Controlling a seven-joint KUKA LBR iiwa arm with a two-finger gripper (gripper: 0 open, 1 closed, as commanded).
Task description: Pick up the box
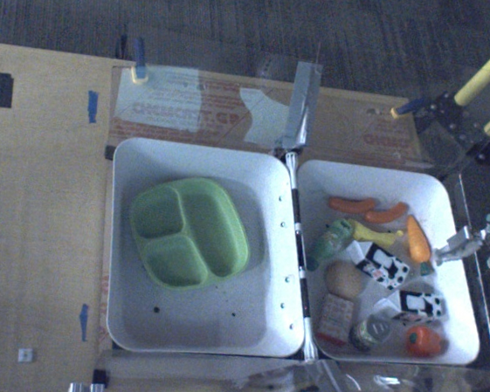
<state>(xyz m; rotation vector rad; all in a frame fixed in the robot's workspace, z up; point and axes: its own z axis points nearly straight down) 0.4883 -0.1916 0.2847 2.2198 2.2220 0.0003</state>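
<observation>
Box [335, 320] upright in view, long axis near-vertical

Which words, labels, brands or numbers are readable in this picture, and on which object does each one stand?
No text can be quoted with certainty.
Faded reddish lettering on the taped brown cardboard sheet behind the left white bin: blurred, unreadable.
Similar faded print on the brown cardboard behind the right white bin: unreadable.
Small pinkish printed box in the right bin: print too small.
</observation>
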